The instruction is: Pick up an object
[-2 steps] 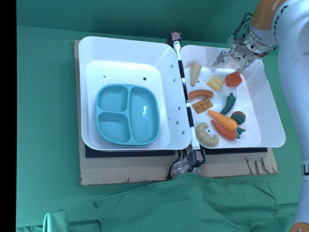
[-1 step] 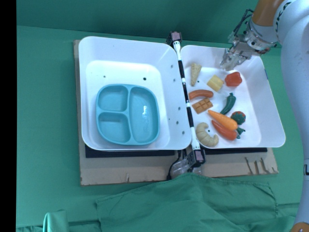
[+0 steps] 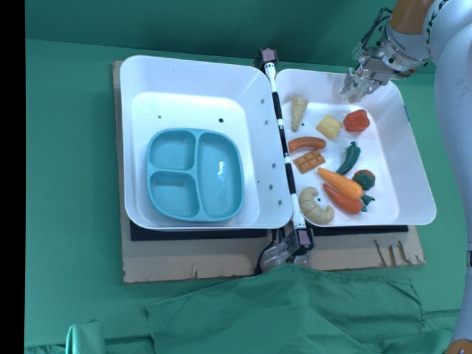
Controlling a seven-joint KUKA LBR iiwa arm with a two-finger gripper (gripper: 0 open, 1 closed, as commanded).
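The gripper (image 3: 359, 87) hovered at the right bin's (image 3: 413, 190) far rim, and whether its fingers were parted or closed could not be told. The toy foods lay crowded below, the red pepper (image 3: 356, 120) and yellow block (image 3: 328, 127) nearest. A descent there risked striking the rim or nudging neighbours instead of gripping one piece.

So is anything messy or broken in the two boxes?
Nothing looks broken or spilled. The toy foods, like the carrot and croissant, lie loose inside the right bin. The blue plate sits flat in the left bin. The hand hovers by the right bin's far edge.
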